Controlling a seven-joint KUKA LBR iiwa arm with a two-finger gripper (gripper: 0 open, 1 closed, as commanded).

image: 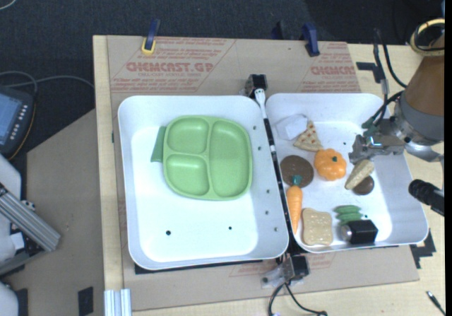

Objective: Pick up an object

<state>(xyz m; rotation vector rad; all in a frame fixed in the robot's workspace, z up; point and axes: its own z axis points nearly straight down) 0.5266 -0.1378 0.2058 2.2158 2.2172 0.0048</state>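
Observation:
The right bin (pixel 395 113) holds several toy foods. An orange fruit (pixel 330 164) lies at its middle, with a brown round cookie (pixel 296 168) to its left. A tan wedge (pixel 308 138) and a white crumpled piece (pixel 290 124) lie toward the back. A carrot (pixel 294 203), a beige cracker (pixel 317 227), a green piece (pixel 347 212) and a black block (pixel 362 231) sit near the front. My gripper (pixel 369 146) hangs over the bin's right half, directly above a beige and brown piece (pixel 360 177) and close to its top end.
In the left bin (pixel 141 187), a green divided plate (pixel 208 158) rests toward the back. The bins touch along a black-clipped seam (pixel 267 145). Blue and yellow clamps (pixel 150 37) hold the cardboard base at the back.

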